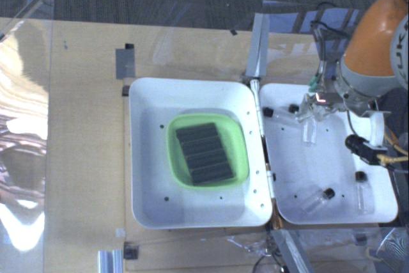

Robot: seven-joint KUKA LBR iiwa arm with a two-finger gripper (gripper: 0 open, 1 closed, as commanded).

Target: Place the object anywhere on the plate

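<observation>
Currently: dark ridged object (204,153) on green plate (174,137). End effector (311,113) over right bin (332,201), state indeterminable. Risk, judged: regrasp dislodging a settled object.

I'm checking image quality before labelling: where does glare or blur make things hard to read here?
In the camera view, strong glare washes over the bench's left edge; the clear vials in the right bin nearly vanish against the white; the claw is small and soft; the dark object on the green plate reads sharply.
</observation>
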